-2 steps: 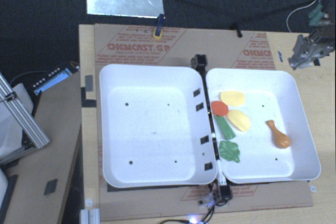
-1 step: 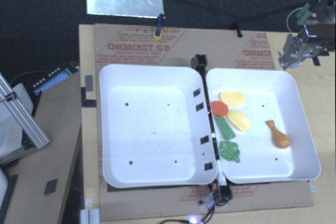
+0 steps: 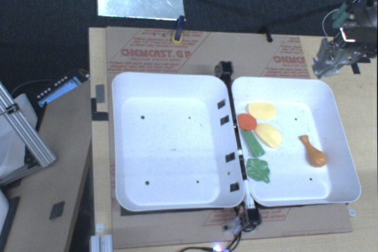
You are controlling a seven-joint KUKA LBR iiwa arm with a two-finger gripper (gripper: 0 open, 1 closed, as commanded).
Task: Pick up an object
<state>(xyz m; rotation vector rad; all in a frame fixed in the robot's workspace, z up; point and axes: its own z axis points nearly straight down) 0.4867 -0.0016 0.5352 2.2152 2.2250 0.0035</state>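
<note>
The gripper (image 3: 326, 63) is seen near the top right, above the far corner of the right bin (image 3: 336, 109). It is too blurry for its grip to be made out. Nothing is seen held by it.

The toys are all found in the right bin. An orange disc (image 3: 247, 122) is laid by the left wall, with a pale yellow piece (image 3: 261, 110) just behind it and another yellow piece (image 3: 269, 135) beside it. A green stick (image 3: 253, 143) and a green leafy piece (image 3: 258, 170) are placed below. A brown drumstick (image 3: 313, 151) is set apart on the right.

Nothing has been picked up yet. A toy must be reached, gripped and lifted.
</note>
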